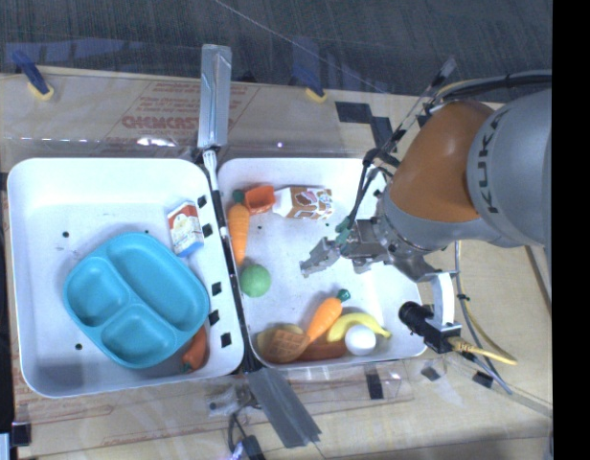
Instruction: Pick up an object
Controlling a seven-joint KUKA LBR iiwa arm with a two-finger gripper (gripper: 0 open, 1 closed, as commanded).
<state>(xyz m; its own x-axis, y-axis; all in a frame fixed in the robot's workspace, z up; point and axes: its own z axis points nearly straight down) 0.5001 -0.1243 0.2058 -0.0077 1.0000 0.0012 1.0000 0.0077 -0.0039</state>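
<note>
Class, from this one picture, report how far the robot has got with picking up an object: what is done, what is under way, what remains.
Done: the claw has reached over the right bin. Under way: it hangs above bare floor, nothing visibly between its fingers. Left: the whole pick; the green ball and the carrot lie in the bin.

hidden: orange item [195,350] mostly under blue tray [132,300] | carton [308,201] print too small to read

Grey KUKA arm [506,161] with an orange band, black cables, lettering, and small metallic jaws.
</note>
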